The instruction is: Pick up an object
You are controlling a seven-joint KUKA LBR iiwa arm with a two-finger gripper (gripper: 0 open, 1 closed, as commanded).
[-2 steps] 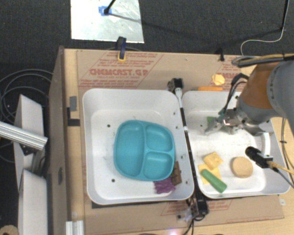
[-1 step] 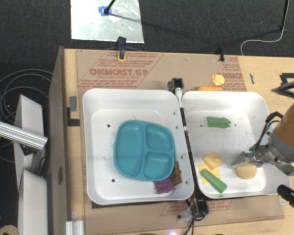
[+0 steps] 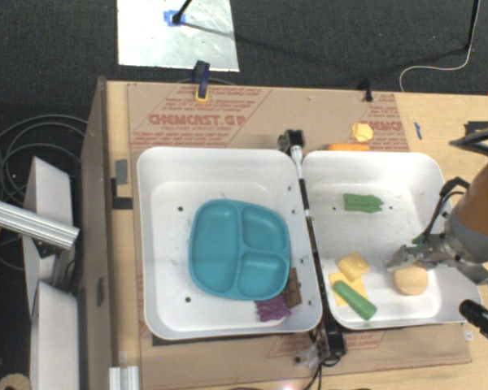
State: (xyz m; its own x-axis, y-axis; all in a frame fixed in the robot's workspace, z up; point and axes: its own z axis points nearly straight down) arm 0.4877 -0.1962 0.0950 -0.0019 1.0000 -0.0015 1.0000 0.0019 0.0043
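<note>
Nearest the lens, a green stick (image 3: 355, 299) and yellow block (image 3: 352, 266) are left lying in the right bin (image 3: 429, 169). The gripper (image 3: 410, 255) is poised just above a tan ball (image 3: 410, 280), seemingly chosen as target; whether its jaws are wide or narrow cannot be told.

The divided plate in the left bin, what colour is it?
Teal blue, plain, seen in the camera view: divided plate.

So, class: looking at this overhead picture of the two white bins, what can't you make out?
- Gripper: small and dark over the round tan ball; contact with it unclear.
- Grey arm: cut off by the right edge.
- Purple and brown pieces: partly hidden under the teal divided plate; too small to identify.
</note>
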